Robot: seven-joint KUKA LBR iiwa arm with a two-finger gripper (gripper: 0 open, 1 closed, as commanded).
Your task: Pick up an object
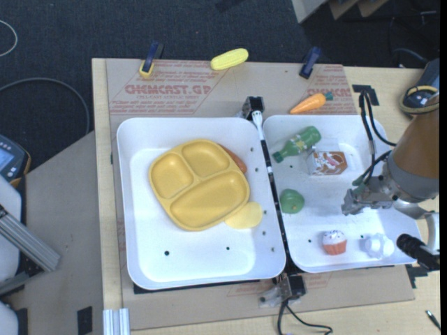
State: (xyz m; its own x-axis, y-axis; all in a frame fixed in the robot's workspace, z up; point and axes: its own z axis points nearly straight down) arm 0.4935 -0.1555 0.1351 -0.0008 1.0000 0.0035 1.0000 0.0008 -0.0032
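White bins sit side by side on the tabletop [105, 187]. In the left bin [140, 257] lies a yellow divided plate [199, 183], tilted, with a pale yellow round piece [244, 216] touching its lower right edge and something orange-red peeking out at its right rim. The right bin [300, 257] holds a green bottle [297, 144] near its upper left, a red-and-white packet [328, 162] just beside it, a green ball [291, 202] near the divider, a cupcake [334, 242] toward the front, and a small white object [377, 245] near the front right. The claw [357, 204] hangs over the right bin's right side, between packet and cupcake, apart from both; whether it is apart or together I cannot tell. A carrot [309, 103] and a yellow piece [229, 59] lie on the tabletop behind the bins
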